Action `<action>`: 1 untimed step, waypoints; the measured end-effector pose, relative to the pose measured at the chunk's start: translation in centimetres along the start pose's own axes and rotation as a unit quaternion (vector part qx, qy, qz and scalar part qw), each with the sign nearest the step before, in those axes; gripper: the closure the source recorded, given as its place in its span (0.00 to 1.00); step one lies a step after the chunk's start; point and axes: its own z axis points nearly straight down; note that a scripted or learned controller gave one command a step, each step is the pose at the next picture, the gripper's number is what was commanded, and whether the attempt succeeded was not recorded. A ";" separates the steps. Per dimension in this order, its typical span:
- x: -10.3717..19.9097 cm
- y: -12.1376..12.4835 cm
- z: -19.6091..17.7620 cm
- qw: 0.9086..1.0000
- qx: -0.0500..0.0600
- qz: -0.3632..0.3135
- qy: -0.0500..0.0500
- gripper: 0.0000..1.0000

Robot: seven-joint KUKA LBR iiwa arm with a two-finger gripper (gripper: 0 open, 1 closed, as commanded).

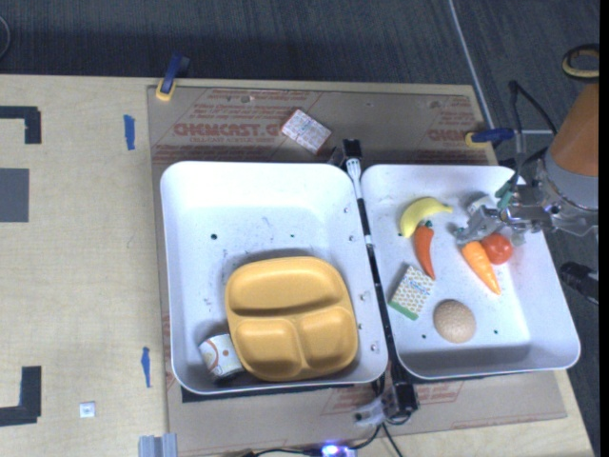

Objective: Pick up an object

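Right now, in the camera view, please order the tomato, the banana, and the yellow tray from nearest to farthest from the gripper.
Measured from the gripper:
1. Tomato, right bin, just below the gripper.
2. Banana, same bin, toward its left side.
3. Yellow tray, left bin, toward its near edge.

We see the bench [76, 255] bearing a cardboard sheet [381, 112], with both bins left of the gripper [485, 219].

Arm [582, 150] at the view's 3 o'clock edge: an orange band was borne above a grey wrist. The hand [487, 219] was a metallic silver-grey assembly, with dark cables trailing beside the arm.
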 end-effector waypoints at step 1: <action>3.3 -4.1 10.2 1.000 -0.004 0.001 -0.001 0.00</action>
